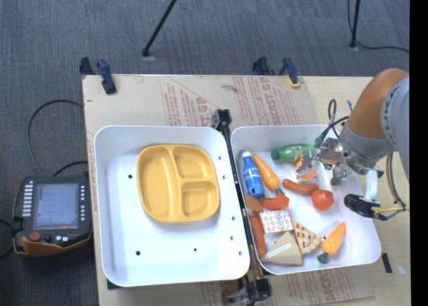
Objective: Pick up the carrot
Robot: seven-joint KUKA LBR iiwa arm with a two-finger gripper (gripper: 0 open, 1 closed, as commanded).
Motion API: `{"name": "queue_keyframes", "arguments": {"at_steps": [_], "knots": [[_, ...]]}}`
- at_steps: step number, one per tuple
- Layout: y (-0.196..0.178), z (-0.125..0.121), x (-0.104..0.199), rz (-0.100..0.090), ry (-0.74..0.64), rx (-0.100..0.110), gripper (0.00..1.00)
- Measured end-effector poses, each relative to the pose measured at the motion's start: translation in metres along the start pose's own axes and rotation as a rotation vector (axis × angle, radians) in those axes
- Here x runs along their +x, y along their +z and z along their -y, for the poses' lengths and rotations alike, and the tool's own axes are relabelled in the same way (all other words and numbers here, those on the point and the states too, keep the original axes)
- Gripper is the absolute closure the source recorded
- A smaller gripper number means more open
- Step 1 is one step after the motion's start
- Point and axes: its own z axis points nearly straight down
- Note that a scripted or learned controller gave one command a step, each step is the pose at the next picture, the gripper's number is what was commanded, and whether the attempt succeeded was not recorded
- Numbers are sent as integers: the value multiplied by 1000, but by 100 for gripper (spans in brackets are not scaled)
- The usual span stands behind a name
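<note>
Two orange carrots lie in the right bin [371, 244]. One carrot [267, 173] rests slantwise beside a blue bottle [251, 174] in the bin's left half. The other carrot [334, 238], with a green end, is near the front right corner. My gripper [309, 163] hangs low over the back middle of the right bin, just right of a green vegetable [291, 153] and above a brown sausage [299, 187]. A small orange patch shows right under the gripper. It stands about a hand's width right of the nearer carrot.
The right bin also holds a red tomato [322, 199], a red pepper [275, 202], a small printed box [276, 220], a waffle [306, 236] and a sandwich wedge [284, 250]. A yellow divided plate [179, 182] sits in the left bin [114, 231].
</note>
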Motion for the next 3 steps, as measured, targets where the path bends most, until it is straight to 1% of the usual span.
{"name": "queue_keyframes", "arguments": {"at_steps": [1, 2, 3], "knots": [[-10, 0, 0, 0, -5, 1, 100], [-10, 0, 1, 0, -6, 2, 0], [9, -4, -4, -4, -97, -1, 0]]}}
